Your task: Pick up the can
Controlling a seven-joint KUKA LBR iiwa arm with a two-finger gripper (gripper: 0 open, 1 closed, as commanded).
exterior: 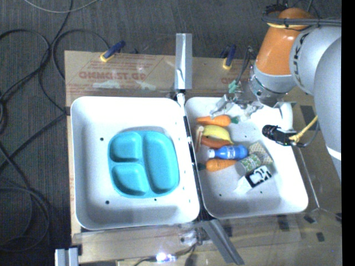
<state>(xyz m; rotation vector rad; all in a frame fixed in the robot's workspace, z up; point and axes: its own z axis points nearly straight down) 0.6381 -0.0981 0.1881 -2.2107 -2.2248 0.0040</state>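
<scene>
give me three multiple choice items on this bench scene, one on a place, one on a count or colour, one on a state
1. Where does the blue divided tray lie?
A. in the left bin
B. in the right bin
C. on the cardboard behind the bins

2. How many compartments does the tray have?
A. two
B. three
C. five

3. How does the blue bottle with the orange cap sit?
A. upright
B. on its side
C. lifted above the bin

Answers:
1. A: the tray rests in the middle of the left bin, while the toy food is piled in the right bin.
2. B: two small wells on its left and one long well on its right.
3. B: it lies lengthwise among the carrots and the banana, with the gripper above the bin's far end, nearer the carrot.
</scene>
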